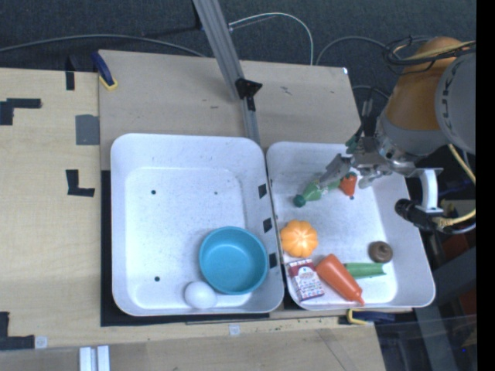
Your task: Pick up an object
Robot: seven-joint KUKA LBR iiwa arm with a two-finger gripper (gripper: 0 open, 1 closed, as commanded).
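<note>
Okay so the arm (421, 107) is reaching in over the far end of the right bin (424, 283), and its jaws are down low by two things: a small green bottle-looking thing (308, 195) lying tilted on the bin floor, and a little red piece (349, 185) just beside it. Honestly I can't tell whether the jaws are apart or together, it's all a grey blur there, and I can't say either item is actually gripped.

To me this looks like the grab step itself, with nothing lifted clear yet. My guess is the target is the green thing or the red piece, since they sit right under the wrist. Next move needs a firm close on one of them, then a straight lift to check it really comes along.

Other options sit nearer the front of that bin: an orange (298, 238), a carrot (339, 277), a red-and-white packet (307, 281) and a brown round bit (380, 250). The left bin (117, 207) has a blue bowl (232, 260) and a white ball (200, 293).
</note>
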